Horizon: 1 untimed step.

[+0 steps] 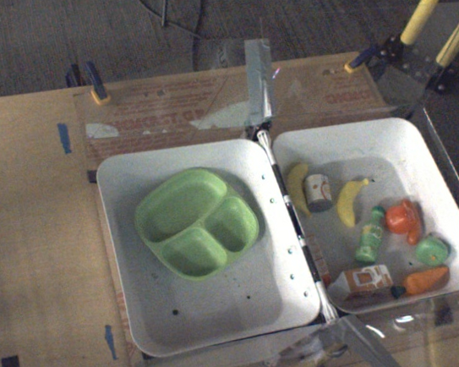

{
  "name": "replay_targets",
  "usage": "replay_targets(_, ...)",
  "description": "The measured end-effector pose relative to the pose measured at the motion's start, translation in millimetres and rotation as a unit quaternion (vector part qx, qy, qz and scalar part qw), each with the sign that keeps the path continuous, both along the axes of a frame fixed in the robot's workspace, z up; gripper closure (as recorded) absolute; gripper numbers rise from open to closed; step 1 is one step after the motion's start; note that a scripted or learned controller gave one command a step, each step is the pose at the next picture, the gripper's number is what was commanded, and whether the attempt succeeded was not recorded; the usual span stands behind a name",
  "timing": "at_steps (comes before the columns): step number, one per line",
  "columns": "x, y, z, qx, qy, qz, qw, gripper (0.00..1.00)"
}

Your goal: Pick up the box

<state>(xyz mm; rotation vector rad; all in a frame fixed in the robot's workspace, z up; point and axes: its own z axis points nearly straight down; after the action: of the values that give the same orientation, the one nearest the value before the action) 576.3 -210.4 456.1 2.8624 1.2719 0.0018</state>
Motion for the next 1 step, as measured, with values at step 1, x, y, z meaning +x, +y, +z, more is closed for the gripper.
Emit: replay_targets(1, -8.4, -4.8, -20.9, 0.0039, 0.004, 0.165, 0.9863, 1.00)
